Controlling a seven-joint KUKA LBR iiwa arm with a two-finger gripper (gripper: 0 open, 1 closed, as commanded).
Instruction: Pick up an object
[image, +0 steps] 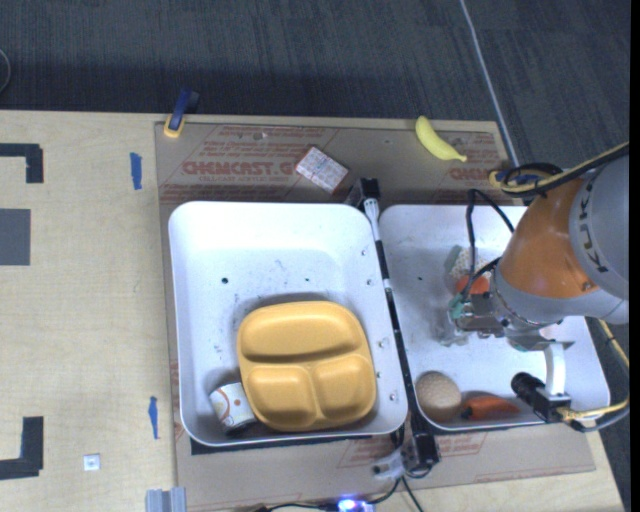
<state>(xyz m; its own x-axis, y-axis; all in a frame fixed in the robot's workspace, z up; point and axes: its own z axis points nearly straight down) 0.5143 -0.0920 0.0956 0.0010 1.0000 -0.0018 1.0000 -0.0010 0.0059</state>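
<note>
My gripper hangs low over the middle of the right bin, under the orange wrist band. Just behind it lie a pale speckled lump and a small orange-red piece, both partly covered by the arm. A round tan object and an orange carrot-like piece rest along the bin's front wall, apart from the gripper. The left bin holds a yellow compartment tray and a small white and orange object at its front left corner.
Behind the bins, on the cardboard, lie a yellow banana, a patterned card and a blue clamp. A black clip sits at the rear between the bins. The arm covers the right bin's right half.
</note>
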